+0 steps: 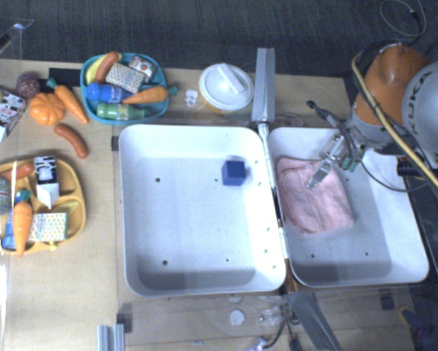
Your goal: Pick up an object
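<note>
White bins, two, side by side on wooden counter (pixel 65 298), centre to right of frame. Left bin (pixel 197 269): one blue cube (pixel 234 172) in upper-right part, near divider, lying free, touching nothing else. Right bin (pixel 394 262): pink cloth (pixel 317 199), crumpled, in upper-left portion, close to left wall.

Grey arm (pixel 423 115) w/ orange band entering from upper right of frame. Gripper (pixel 325 168) low over upper edge of pink cloth, fingers angled down-left, tips at or just above fabric; contact not confirmable. Fingers appear slightly apart, nothing seen between them. No lift of cloth visible.

Counter, upper left: blue bowl (pixel 94 112) w/ toy food. Loose items beside it incl. orange pumpkin (pixel 46 109), carrot (pixel 74 104), sausage (pixel 72 140). Left edge, mid-frame: yellow tray (pixel 76 196) w/ cartons and toy veg. Top centre, above left bin: white lidded container (pixel 227 87). Metal bracket (pixel 262 86) at top of divider betw. bins.
</note>
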You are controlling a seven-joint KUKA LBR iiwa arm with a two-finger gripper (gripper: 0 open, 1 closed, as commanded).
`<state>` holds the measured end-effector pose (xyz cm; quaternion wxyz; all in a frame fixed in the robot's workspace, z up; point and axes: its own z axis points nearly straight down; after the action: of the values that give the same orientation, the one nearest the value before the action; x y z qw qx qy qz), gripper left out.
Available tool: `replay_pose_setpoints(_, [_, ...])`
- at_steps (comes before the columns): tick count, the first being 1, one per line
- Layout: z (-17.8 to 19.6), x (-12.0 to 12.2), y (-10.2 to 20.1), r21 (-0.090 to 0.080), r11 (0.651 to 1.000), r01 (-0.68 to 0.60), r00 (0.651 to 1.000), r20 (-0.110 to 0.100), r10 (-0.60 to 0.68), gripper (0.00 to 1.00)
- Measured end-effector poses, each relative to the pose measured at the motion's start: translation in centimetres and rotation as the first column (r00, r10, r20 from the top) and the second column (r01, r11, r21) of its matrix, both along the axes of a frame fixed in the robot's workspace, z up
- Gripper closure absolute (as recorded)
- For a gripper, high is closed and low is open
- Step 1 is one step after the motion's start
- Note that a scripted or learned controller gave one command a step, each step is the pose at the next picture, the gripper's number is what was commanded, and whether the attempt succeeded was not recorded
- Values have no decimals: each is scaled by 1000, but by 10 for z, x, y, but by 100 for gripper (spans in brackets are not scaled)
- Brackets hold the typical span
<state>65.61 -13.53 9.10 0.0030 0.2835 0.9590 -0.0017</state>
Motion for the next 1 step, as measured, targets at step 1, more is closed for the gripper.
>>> replay_pose_setpoints(1, [13,4,2,2,1000,-1,1000,15,1,100])
